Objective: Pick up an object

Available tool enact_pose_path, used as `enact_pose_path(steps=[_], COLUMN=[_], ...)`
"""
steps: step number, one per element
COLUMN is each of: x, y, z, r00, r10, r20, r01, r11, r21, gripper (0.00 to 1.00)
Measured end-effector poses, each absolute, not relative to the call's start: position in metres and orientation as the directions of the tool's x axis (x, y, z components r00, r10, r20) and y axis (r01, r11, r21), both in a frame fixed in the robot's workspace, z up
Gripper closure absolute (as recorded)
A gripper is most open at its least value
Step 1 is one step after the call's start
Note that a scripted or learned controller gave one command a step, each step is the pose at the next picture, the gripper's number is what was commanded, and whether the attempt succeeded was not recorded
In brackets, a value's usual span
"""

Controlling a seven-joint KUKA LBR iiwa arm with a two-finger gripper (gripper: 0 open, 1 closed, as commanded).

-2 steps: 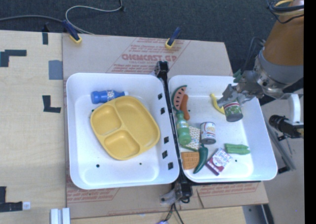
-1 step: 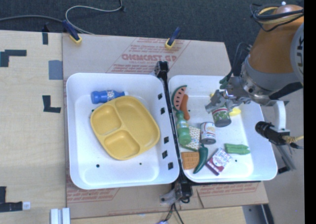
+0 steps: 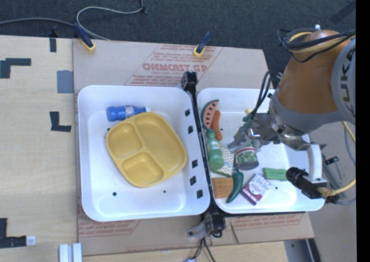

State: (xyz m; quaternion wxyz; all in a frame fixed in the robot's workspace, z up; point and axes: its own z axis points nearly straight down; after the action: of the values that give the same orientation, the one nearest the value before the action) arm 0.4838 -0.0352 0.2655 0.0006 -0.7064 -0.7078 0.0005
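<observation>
Camera view: your arm (image 3: 312, 76) reaches from the right, gripper (image 3: 247, 139) low over the right bin (image 3: 277, 96); fingers apart, just above a small can (image 3: 247, 158).

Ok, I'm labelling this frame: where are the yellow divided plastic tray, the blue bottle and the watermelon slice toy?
Yellow divided plastic tray (image 3: 145, 148), camera view, centre ridge.
Blue bottle (image 3: 122, 112), camera view, mid-body.
Watermelon slice toy (image 3: 210, 110), camera view, red flesh.
</observation>
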Motion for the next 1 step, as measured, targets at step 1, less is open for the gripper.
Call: enact_pose_path(steps=[1], x=[0.4837], y=[0.0262], z=[0.2598], r00=[-0.003], r10=[1.0], r20=[0.0], r01=[1.0], r11=[0.003], r21=[-0.002], gripper=[1.0])
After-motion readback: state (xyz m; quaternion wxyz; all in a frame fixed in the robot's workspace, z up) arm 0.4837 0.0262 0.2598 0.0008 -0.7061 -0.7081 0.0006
